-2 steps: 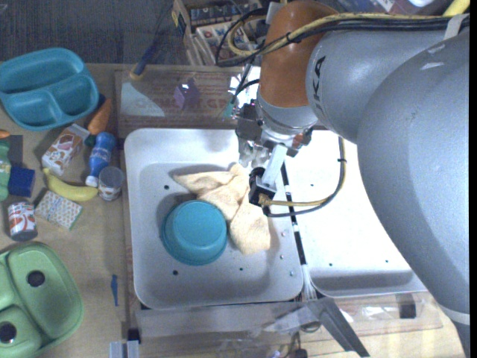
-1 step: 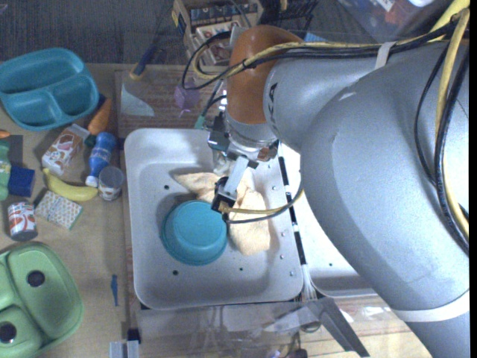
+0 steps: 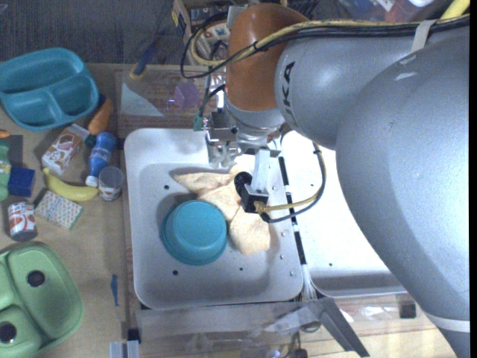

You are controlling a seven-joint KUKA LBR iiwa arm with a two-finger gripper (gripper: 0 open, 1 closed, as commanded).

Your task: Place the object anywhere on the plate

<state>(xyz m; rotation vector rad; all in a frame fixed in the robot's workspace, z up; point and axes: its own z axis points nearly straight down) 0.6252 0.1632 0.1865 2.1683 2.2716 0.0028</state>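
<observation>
The gripper (image 3: 221, 155) is hovering at the beige cloth (image 3: 223, 200) lying in the left bin (image 3: 141, 200) beside the blue bowl (image 3: 195, 232), apparently seeking a grasp; its state cannot be told.

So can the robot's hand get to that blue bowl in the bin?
Probably yes. The hand hangs over the same bin, just above and right of the blue bowl. Nothing covers the bowl's top; a beige cloth lies beside it, between the two.
</observation>
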